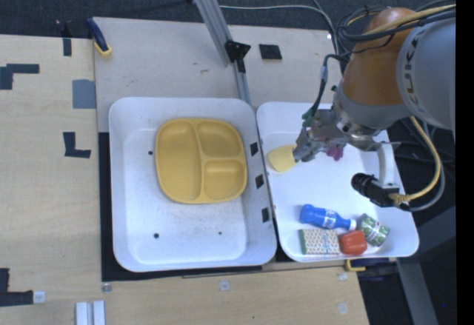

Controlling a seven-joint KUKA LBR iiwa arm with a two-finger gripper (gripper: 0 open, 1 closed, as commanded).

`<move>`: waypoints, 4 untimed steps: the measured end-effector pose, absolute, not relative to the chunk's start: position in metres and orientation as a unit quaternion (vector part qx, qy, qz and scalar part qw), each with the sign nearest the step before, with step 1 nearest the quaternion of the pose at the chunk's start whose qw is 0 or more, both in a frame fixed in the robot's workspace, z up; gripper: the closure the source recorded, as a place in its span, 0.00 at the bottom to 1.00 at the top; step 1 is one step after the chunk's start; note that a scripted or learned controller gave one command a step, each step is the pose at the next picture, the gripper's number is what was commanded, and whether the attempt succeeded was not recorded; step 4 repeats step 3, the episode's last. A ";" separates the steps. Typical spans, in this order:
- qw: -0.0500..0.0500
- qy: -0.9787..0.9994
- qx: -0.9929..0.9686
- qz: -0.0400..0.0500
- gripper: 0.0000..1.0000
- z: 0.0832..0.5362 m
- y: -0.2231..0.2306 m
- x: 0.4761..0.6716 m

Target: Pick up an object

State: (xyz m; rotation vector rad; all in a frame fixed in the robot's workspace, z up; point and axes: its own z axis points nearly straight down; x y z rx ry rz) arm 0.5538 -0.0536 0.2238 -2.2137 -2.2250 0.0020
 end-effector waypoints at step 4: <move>0.002 -0.710 -0.705 0.001 1.00 0.229 0.099 0.497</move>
